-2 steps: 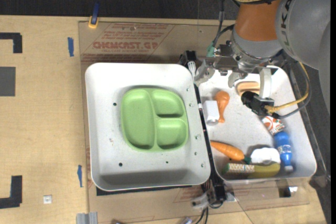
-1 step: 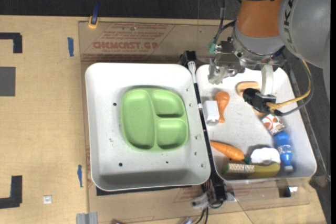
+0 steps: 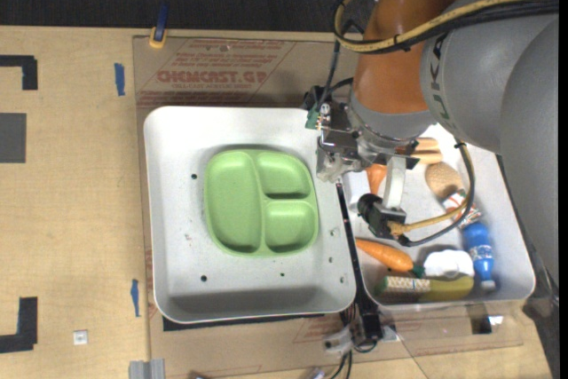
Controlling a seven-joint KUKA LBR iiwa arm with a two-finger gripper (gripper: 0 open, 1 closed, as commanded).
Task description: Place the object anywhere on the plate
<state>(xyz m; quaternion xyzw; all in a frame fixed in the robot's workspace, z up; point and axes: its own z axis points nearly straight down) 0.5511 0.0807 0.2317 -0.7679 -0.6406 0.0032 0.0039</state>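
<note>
Camera view shows the green plate (image 3: 260, 200), with its three compartments, in the left bin (image 3: 169, 217) to the left of the hand, bare and ready to take something. Between the plate and the hand run the raised rims where the two bins meet. These rims look like the first hazard, because a thing carried low could catch on them and be knocked loose. The hand (image 3: 373, 157) hangs just inside the right bin (image 3: 510, 226), close to that shared edge, and I cannot tell whether it is open or closed, nor whether it has anything. The task's thing is probably the small orange piece (image 3: 377, 178) directly under the hand, though that is a judgement. It is short, smooth and partly hidden by the hand, so its shape is unclear. If it is rounded, it could roll or slip out of a shallow hold. Below the hand lies a tapered carrot (image 3: 386, 255), and further right a blue bottle (image 3: 479, 244). They are packed closely enough that a descent could nudge them or pick up the wrong one.
</note>
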